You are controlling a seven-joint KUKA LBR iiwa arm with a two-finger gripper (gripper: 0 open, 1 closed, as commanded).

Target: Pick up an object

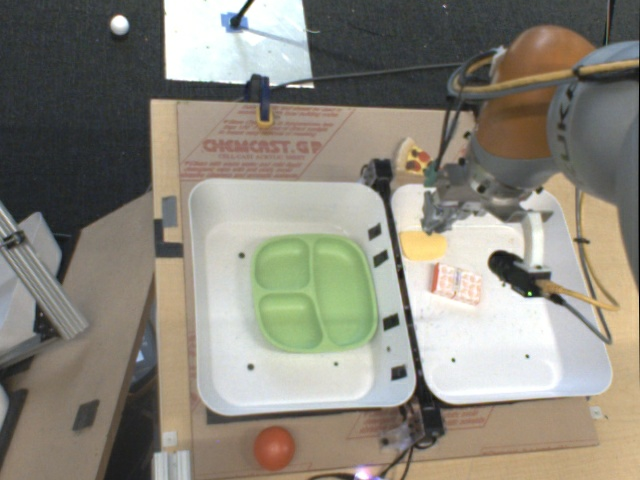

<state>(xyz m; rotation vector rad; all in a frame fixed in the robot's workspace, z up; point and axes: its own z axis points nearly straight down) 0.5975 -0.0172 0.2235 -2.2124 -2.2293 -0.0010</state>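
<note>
An orange ball (273, 447) lay on the bench's near edge, outside the bins. In the left bin (215, 368) sat a green divided tray (313, 292). In the right bin (560, 368) lay a pink-and-white packet (458, 284), apart from a yellow disc (422, 245) farther back. The gripper (434, 223) hung just over the disc's far edge; whether its tips were spread or closed could not be told. A pizza-slice toy (413, 156) lay beyond the bins.
</note>
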